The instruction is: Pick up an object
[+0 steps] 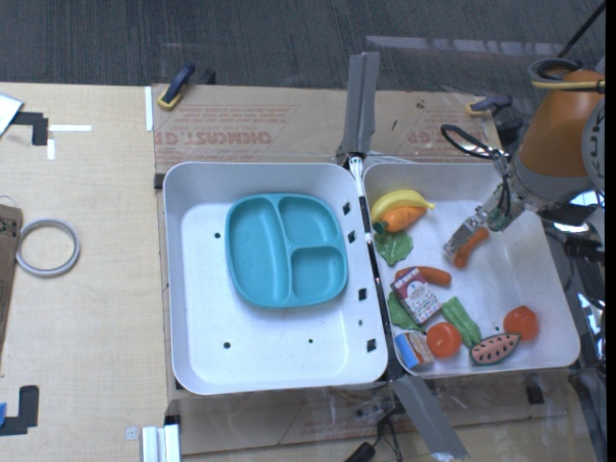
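Clearly your gripper (469,242) pinches an orange carrot-like piece (472,246) above the right bin (558,287); held near its end, it could slip out.

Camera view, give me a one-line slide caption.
Gripper shut on an orange toy over the right bin of play food; blue plate in the left bin.

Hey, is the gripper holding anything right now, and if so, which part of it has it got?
Yes. The gripper is shut on the orange carrot-like piece, gripping it at its upper end; the rest hangs down-left over the right bin.
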{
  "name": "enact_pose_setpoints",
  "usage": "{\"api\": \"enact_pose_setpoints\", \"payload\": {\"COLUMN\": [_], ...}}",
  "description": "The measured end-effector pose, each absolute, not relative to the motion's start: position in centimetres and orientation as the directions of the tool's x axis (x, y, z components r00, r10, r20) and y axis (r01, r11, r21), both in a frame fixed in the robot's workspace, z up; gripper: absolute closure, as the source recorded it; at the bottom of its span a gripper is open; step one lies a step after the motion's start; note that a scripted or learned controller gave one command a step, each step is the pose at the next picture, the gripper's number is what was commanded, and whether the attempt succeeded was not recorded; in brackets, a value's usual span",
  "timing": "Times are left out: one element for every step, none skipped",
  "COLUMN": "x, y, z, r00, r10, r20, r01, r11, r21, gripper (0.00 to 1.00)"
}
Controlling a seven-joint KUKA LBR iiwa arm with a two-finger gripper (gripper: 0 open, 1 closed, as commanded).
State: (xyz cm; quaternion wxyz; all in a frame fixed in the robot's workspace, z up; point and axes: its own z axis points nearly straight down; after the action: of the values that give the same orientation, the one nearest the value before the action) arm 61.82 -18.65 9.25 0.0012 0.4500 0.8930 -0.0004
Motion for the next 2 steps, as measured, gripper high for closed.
{"api": "enact_pose_setpoints", "payload": {"x": [61.9,63.8], "y": [-18.7,-13.3], "z": [10.3,20.5], "r00": [-0.594,-0.53], "r10": [0.805,0.848], "r20": [-0.006,-0.003], "r01": [0.805,0.848], "r11": [0.594,0.53], "r21": [0.004,0.002], "gripper": [1.0,1.0]}}
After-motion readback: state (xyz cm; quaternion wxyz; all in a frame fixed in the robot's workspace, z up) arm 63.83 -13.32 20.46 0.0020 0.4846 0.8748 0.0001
